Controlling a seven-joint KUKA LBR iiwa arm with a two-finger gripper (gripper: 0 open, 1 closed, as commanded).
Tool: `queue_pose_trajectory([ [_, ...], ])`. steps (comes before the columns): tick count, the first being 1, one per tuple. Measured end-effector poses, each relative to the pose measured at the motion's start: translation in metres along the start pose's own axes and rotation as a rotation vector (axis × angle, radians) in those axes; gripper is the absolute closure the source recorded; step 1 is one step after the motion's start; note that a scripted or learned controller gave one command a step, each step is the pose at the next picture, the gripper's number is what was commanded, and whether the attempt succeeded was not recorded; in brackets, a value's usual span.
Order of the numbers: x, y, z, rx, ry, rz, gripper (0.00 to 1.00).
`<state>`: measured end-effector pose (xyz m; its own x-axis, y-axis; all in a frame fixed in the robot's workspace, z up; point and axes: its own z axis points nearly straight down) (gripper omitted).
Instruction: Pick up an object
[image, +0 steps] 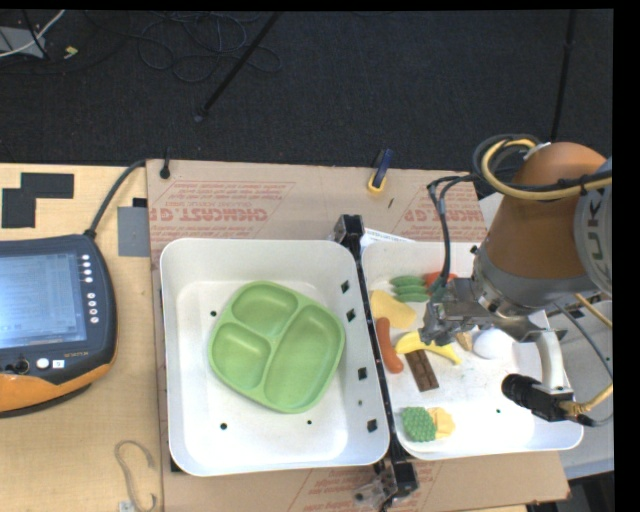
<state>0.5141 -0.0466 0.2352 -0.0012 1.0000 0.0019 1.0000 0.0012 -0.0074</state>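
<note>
The arm reached in from the right and hung over the right bin (560, 440), its claw (437, 322) low among the toy foods there. Whether the claw was open or closed could not be told, as the wrist hid it from above.

Just beside the claw lay a yellow banana (428, 346), and touching that, a brown chocolate bar (423, 371) angled toward the near edge. To the left of these sat an orange-red sausage (388, 345) along the bin's left wall, with a pale yellow piece (393, 307) farther off. A green vegetable (408, 288) lay at the far side of the claw. A white egg (490, 344) rested right of the claw, partly under the arm. Near the front edge sat a green and yellow corn piece (427, 424), well apart from the rest.

The left bin (190, 420) held a green divided plate (277, 345), lying flat near its middle. A tablet-like pendant (50, 310) rested on the worktop (60, 440) at far left.
</note>
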Motion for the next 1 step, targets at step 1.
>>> queue_pose_trajectory([
  [1,0.0210,-0.0343,0.0152,0.000,0.000,-0.001,1.00],
])
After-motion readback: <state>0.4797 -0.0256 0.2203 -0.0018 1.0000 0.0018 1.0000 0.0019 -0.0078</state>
